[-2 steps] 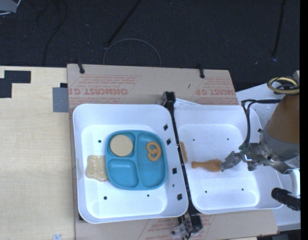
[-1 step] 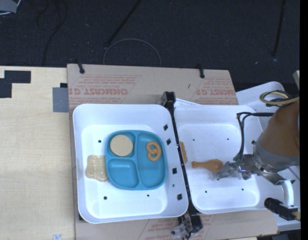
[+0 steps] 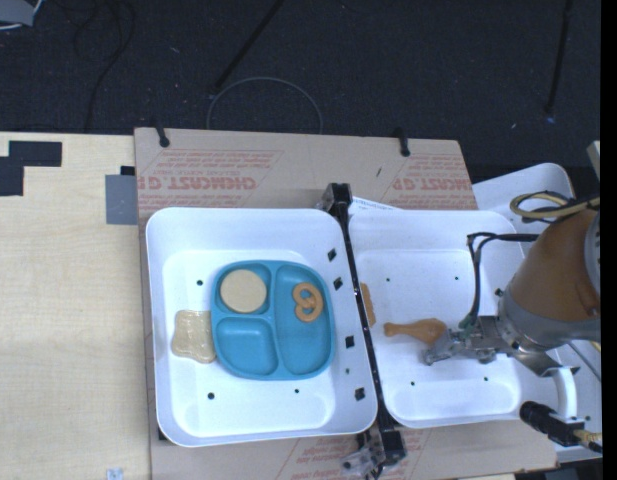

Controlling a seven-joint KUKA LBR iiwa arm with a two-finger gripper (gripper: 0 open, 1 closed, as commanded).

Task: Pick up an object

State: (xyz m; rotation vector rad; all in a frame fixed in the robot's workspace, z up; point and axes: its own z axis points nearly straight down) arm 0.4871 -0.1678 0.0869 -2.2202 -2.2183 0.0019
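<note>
In the right bin [image 3: 428, 243] lies a tan drumstick-shaped piece [image 3: 413, 328], its thin end pointing left. My gripper [image 3: 443, 352] sits low in this bin, just below and to the right of the drumstick's thick end, touching or nearly touching it. The grey arm with its orange band [image 3: 553, 278] reaches in from the right. A thin brown piece [image 3: 367, 306] rests against the divider on the right bin's left side. Whether anything is held cannot be seen.
The left bin [image 3: 158, 268] holds a blue divided tray [image 3: 250, 353] with a round tan cookie [image 3: 242, 290] and a pretzel [image 3: 307, 302] in its upper compartments. A pale toast slice [image 3: 193, 335] lies left of the tray. Cardboard lies under both bins.
</note>
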